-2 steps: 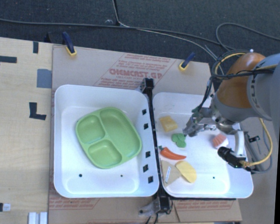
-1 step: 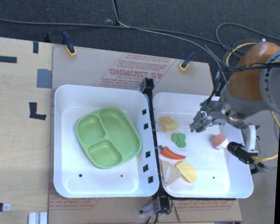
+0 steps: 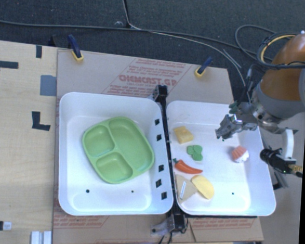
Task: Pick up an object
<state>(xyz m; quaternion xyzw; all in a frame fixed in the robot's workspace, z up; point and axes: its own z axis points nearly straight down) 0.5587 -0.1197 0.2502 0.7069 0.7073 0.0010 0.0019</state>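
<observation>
The right bin [image 3: 251, 204] holds several toy foods: a yellow cheese block [image 3: 183, 134], a green leafy piece [image 3: 194, 152], an orange-red carrot or pepper [image 3: 187, 168], a yellow lemon-like piece [image 3: 204, 187] on a pale wedge [image 3: 185, 190], and a pink and white piece [image 3: 239, 153]. My gripper [image 3: 226, 131] hangs over the bin's upper right part, above and left of the pink piece, with nothing seen in it. The grey arm with its orange band [image 3: 293, 50] comes in from the right.
The left bin [image 3: 67, 191] holds a green divided plate [image 3: 118, 149]. A black divider [image 3: 164, 146] runs between the bins. Both bins rest on cardboard [image 3: 145, 76] held by two clamps. Cables cross the dark floor behind.
</observation>
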